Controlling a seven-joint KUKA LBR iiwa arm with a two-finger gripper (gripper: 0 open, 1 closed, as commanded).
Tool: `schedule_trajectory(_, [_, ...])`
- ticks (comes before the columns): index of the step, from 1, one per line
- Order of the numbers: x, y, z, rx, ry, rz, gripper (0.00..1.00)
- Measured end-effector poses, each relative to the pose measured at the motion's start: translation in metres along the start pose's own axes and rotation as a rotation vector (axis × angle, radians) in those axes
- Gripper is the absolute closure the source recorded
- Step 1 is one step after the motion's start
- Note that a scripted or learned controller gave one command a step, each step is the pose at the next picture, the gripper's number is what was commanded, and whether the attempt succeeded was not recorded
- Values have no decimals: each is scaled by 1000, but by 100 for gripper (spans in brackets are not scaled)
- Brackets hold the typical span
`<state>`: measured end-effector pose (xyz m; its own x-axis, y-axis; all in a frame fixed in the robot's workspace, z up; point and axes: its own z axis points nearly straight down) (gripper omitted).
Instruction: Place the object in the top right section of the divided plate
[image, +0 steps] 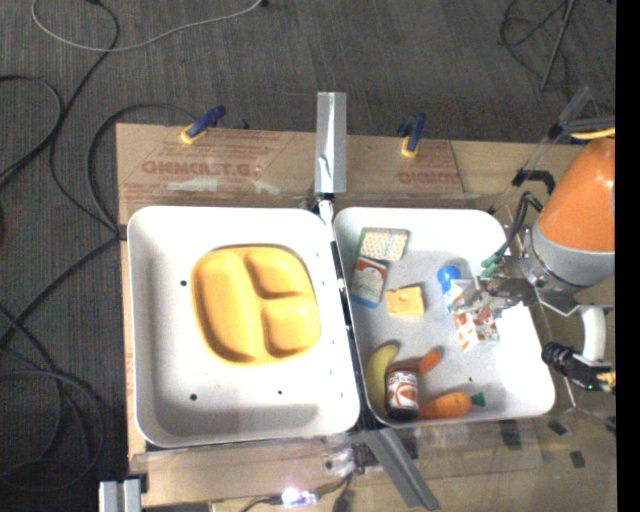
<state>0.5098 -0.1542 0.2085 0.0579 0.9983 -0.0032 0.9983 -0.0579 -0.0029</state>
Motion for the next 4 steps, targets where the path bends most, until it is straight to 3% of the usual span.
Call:
schedule_trajectory(1, [104,-12,-20,0,3,-104,100])
schedule_trajectory(2, [189,-12,-4,2,3,-317,100])
schedule_trajectory(3, [183,1,5,2,2,-139,100])
schedule_trajectory(4, [183,1,5,2,2,-139,0])
